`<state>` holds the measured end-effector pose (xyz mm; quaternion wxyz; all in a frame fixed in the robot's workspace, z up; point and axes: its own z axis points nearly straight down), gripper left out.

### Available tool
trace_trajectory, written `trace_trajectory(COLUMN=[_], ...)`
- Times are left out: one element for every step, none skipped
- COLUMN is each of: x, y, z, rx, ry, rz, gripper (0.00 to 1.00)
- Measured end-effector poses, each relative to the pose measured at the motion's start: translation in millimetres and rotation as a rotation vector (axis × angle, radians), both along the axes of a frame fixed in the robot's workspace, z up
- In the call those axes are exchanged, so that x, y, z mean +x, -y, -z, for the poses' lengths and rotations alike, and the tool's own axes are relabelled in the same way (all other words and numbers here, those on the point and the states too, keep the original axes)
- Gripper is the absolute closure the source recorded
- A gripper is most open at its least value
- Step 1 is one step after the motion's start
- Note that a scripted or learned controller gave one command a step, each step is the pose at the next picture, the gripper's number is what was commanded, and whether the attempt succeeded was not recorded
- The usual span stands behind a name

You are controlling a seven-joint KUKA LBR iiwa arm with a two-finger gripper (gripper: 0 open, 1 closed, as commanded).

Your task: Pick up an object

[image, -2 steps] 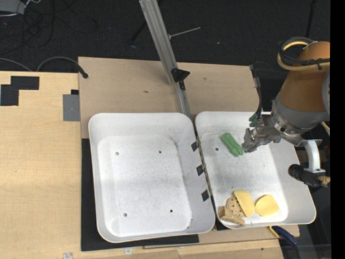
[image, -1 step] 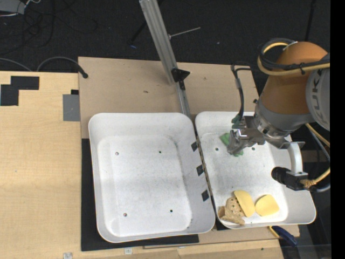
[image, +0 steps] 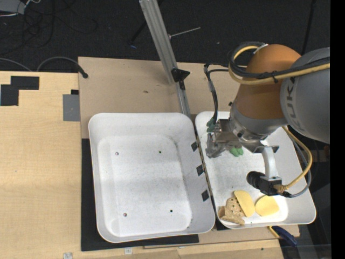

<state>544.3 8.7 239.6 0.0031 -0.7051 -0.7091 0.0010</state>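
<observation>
Two white bins on worktop (image: pixel 48 161) | gripper (image: pixel 214 144) over right bin (image: pixel 302 212), fingers state cannot tell | green object (image: pixel 236 151) beside | yellow pieces (image: pixel 256 204) at front edge | "KU" on arm (image: pixel 307 99)

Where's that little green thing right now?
The green object lies in the right bin, toward its far end, right beside the gripper and partly hidden under the arm's wrist, well away from the yellow pieces at the near edge.

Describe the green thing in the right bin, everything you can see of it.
The green thing is small and mostly hidden. A rounded, matte green bit shows below the arm's wrist, beside the tool, on the white floor of the right bin, in its upper half. Another green sliver peeks out left of the tool, near the bin's rim. Its full shape, and whether the tool touches it, cannot be told.
</observation>
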Motion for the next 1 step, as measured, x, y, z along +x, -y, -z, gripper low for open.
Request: trace_trajectory(x=[0.4], y=[-45.5], z=[11.6], rx=[-0.001], ry=[-0.001], rz=[0.002], gripper=[1.00])
